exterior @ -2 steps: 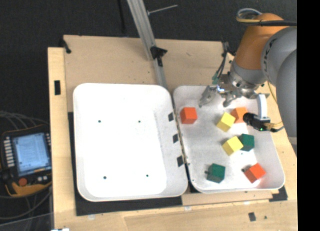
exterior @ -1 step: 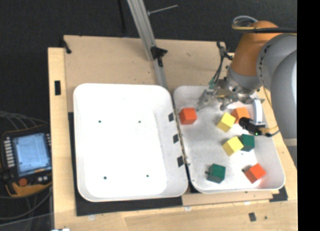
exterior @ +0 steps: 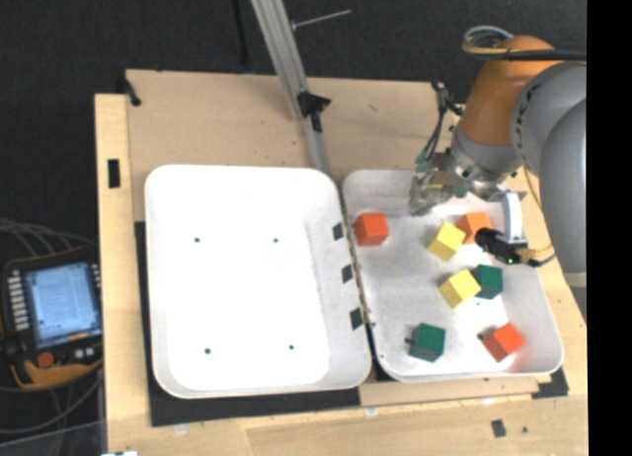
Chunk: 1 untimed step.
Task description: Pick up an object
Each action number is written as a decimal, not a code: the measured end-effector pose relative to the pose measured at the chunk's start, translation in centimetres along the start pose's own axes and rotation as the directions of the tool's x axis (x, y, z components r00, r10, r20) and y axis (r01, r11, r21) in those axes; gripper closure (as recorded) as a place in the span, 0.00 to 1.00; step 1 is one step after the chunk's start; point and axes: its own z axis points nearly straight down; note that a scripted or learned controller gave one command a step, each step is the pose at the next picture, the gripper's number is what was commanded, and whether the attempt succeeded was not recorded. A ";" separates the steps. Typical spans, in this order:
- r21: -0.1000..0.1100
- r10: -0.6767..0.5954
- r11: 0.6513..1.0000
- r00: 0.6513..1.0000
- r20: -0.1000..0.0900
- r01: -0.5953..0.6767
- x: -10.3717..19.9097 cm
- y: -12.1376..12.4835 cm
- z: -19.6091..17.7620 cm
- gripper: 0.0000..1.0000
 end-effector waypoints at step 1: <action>-0.002 0.000 1.000 1.000 0.001 0.000 -0.8 -0.2 -4.9 1.00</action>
